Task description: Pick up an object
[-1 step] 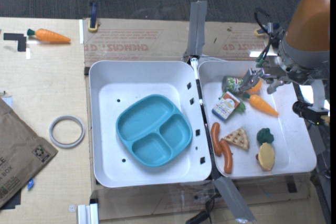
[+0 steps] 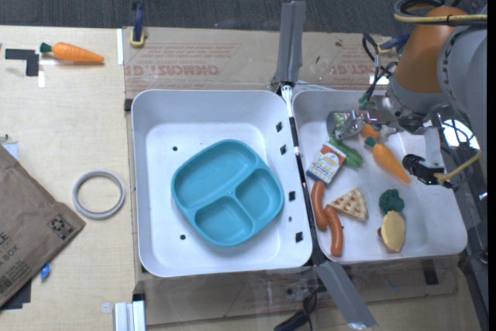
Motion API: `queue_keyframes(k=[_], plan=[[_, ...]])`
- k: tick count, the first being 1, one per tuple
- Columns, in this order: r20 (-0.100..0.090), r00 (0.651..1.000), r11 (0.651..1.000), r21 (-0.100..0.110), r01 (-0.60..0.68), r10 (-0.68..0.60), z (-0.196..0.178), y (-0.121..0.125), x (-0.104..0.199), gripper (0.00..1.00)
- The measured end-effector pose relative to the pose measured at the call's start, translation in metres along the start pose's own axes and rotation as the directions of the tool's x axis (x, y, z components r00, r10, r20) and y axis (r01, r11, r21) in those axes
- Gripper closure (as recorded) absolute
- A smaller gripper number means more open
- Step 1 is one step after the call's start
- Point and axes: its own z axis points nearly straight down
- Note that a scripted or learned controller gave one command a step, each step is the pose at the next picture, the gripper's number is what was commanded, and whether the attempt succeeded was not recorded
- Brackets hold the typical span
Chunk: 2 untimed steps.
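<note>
Two white bins side by side on the bench (image 2: 62, 128). Lower frame first: right bin (image 2: 434, 244) has a pair of red sausages (image 2: 327, 217) at its lower left, waffle wedge (image 2: 350, 205) just beside them, yellowish potato-like piece (image 2: 393, 231) at lower right with broccoli (image 2: 391, 201) just above it. Mid bin: small snack carton (image 2: 327, 163) tilted, green veg (image 2: 353, 156) behind it, orange carrot (image 2: 390, 162) lying at a slant to the right. Left bin (image 2: 155, 167) holds a blue divided tray (image 2: 227, 191). Tape ring (image 2: 98, 193) and cardboard box (image 2: 27, 225) sit on the bench at left. Further up: claw (image 2: 350, 124) is low in the upper part of the right bin, over a silvery crumpled item, near the carton. Can't tell its state. Arm (image 2: 434, 58) comes in from upper right. Second carrot (image 2: 74, 53) at upper left on the bench.
</note>
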Motion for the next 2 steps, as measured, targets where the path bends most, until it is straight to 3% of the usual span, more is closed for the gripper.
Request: queue_keyframes(k=[1,2], plan=[[-0.001,0.994,0.994,0.003,0.113,-0.113,-0.0007,-0.0381,-0.054,0.0],[-0.001,0.994,0.994,0.002,0.11,-0.11,-0.0098,-0.0378,-0.0548,1.0]])
